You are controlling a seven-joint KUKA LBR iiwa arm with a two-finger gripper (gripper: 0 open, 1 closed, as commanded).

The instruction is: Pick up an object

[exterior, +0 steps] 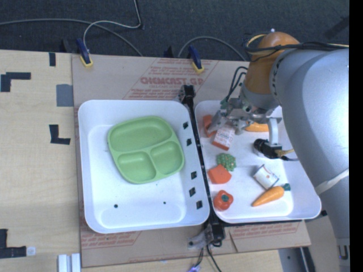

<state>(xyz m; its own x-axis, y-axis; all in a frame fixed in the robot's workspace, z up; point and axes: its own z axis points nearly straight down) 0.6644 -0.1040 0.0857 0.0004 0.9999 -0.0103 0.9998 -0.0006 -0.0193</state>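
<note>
Directly under the tool (227,118), a small carton (223,137), right bin (300,208)

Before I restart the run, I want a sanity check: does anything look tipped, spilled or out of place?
Mostly tidy. The green tray sits askew in the left bin, and a small white can lies tipped in the right bin.

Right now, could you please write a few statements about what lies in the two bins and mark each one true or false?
1. The green divided plate lies in the left bin. True.
2. The carrot lies in the left bin. False: it lies in the right bin, near its front right corner.
3. The claw is over the right bin's far end. True.
4. The broccoli sits on the green plate. False: it lies in the right bin, just above an orange piece.
5. A red pepper lies near the right bin's front. True.
</note>
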